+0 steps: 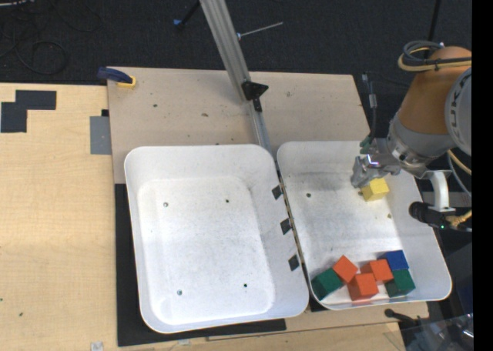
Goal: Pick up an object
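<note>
- The arm enters from the right edge of the frame, its orange band high at the upper right, and bends down over the right bin.
- The gripper sits over the upper right part of that bin, close to its far rim.
- A yellow block lies just below and right of the gripper's tip, touching or nearly touching it; whether it sits between the fingers cannot be told from this angle, and the jaws' spread cannot be told either.
- A cluster of blocks lies in the lower right corner of the right bin: a green block at the left, an orange block above it, a second orange block in the middle, a third orange block up and to its right, a blue block at the upper right, and a dark green block at the lower right.
- These blocks are packed together, several touching.
- The left bin fills the lower middle of the frame, beside the right one.
- A slanted aluminium rail rises from between the bins toward the top centre.
</note>
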Robot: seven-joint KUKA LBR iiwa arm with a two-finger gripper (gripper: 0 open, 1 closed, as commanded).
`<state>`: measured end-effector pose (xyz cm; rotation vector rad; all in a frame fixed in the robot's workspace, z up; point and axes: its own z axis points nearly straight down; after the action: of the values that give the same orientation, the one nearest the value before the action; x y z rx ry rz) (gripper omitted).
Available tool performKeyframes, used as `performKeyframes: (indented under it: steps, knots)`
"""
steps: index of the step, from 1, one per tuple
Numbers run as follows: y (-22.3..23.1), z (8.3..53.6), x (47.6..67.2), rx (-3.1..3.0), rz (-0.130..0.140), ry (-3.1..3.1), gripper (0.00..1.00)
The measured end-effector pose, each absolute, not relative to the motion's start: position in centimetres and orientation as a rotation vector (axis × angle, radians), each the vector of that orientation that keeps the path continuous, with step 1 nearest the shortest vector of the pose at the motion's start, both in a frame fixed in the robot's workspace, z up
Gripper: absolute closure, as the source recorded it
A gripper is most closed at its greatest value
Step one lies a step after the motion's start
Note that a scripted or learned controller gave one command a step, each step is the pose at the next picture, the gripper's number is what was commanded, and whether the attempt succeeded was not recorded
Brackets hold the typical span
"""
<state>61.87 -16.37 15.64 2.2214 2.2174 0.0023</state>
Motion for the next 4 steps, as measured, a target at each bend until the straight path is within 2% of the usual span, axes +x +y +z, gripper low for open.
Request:
performKeyframes:
  steps: [1,2,4]
  knots:
    - [-16.1,20.0,62.0,2.219,0.003,2.221,1.00]
    - [-16.4,25.3,61.1,2.221,0.003,2.218,1.00]
    - [-6.2,26.0,63.3,2.218,0.001,2.226,1.00]
